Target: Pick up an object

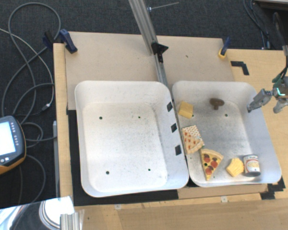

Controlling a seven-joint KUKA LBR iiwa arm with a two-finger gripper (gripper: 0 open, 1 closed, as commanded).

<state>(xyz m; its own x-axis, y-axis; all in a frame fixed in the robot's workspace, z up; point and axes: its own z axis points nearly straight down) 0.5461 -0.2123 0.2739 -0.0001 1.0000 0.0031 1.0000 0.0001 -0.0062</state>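
Hovering at the frame's right edge, the gripper [268, 101], fingers apart and empty, sits beside the right bin [259, 128], seemingly poised to reach its pizza slice [210, 163].

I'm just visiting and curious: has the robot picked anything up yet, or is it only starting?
Only starting, it seems. Nothing looks picked: the pizza slice, waffle, can and cheese pieces all lie in the right bin. The gripper hangs at that bin's right edge with nothing between its fingers. The whole grasp remains.
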